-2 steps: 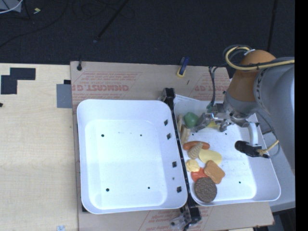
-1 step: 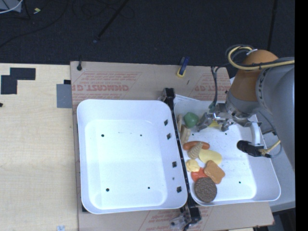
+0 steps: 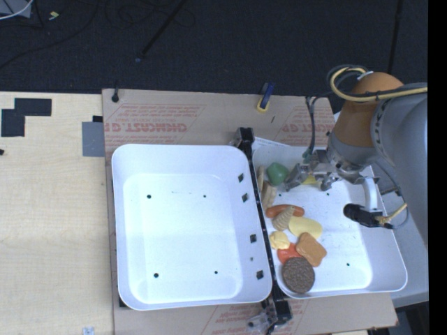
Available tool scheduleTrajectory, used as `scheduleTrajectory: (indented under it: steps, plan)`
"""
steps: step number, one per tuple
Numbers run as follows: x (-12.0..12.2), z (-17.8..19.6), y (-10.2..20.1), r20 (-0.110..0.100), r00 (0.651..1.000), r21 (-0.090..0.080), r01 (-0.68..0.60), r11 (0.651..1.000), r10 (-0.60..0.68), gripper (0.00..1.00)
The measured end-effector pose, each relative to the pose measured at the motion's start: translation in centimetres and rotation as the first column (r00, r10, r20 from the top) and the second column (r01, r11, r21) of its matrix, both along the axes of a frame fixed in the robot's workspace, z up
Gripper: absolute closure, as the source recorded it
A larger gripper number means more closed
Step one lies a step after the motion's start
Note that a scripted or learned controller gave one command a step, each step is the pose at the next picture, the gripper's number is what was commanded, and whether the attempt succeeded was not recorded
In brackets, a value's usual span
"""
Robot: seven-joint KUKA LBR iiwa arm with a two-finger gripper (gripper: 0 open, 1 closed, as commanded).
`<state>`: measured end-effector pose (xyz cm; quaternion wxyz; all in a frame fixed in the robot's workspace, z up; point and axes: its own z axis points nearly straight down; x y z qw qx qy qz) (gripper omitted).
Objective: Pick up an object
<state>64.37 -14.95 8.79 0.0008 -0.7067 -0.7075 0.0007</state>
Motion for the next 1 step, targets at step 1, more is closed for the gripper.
scheduleTrajectory:
  steps: [1]
  plan:
    - [-0.03,-0.02,0.24,-0.001,1.000,0.000,0.001,1.000,-0.001,0.00]
